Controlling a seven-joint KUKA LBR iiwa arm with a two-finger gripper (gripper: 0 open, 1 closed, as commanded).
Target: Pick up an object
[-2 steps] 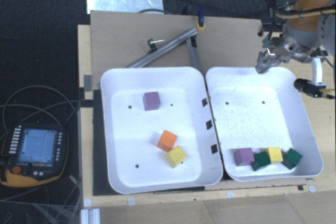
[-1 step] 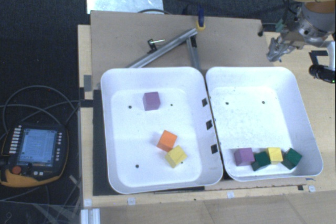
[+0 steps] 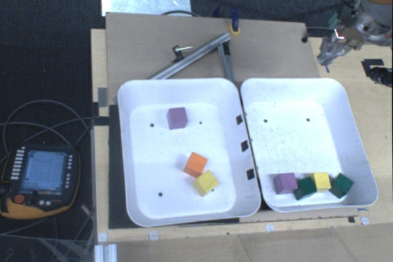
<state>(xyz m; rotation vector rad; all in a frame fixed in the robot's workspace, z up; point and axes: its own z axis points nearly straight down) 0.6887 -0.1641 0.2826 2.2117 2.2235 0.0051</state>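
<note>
- The grey arm with the orange band is at the upper right of the camera view, and its jaws [image 3: 331, 49] hang above the bare wooden counter [image 3: 288, 52], outside both bins and just beyond the far right corner of the right shallow white bin [image 3: 351, 132].
- The jaws are small and a little blurred here, so I cannot tell how far they are open. Nothing is visible in them, and I judge that they carry no object.
- The left shallow white bin [image 3: 132, 150] holds three cubes: a purple cube [image 3: 177, 118] in the far part, well apart from the others, and an orange cube [image 3: 195, 164] touching a yellow cube [image 3: 206, 183] nearer to the front.
- The right bin holds four cubes in a tight row along its front wall: a second purple cube [image 3: 285, 182], a dark green cube [image 3: 304, 188], a small yellow cube [image 3: 322, 180] and another dark green cube [image 3: 341, 184]. Each seems to touch its neighbour.
- In my judgement the task is not yet begun in any useful way: all seven cubes lie on the bin floors, and the jaws are well apart from every one of them.
- What is left is almost everything: to choose one cube, to bring the jaws over it, to go down, to close and to lift.
- The lone purple cube in the left bin looks like the easiest choice, because it has free space on every side. The row in the right bin is crowded and close to the wall, so a grasp there may push the neighbours or fail.
</note>
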